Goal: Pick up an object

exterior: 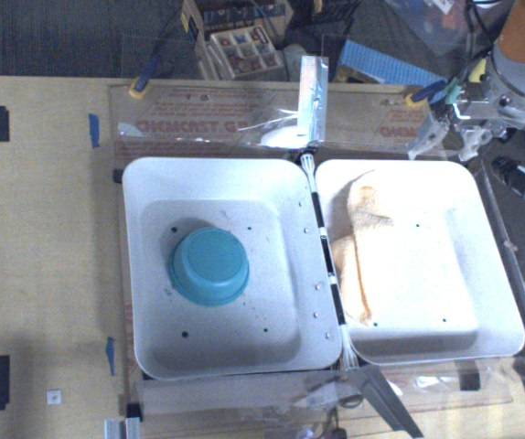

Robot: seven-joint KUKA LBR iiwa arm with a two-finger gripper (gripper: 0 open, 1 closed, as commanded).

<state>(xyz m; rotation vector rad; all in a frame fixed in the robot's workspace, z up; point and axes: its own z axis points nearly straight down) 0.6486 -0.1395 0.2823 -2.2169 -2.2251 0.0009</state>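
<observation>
A single fixed camera is looking down on the surface (43,245) from above, tilting slightly so the far edge and the clutter beyond it are showing along the top of the frame. It is sitting far enough back to be taking in both white bins whole, the left bin (144,186) and the right bin (491,245), side by side. The arm (523,35) is entering at the upper right corner.

Teal bowl (209,265) — white bins (153,190) — pale tan cloth (358,245)

left bin (144,190) – blue bowl (209,264) centred | right bin (482,245) – cloth (358,245) along left wall
</observation>
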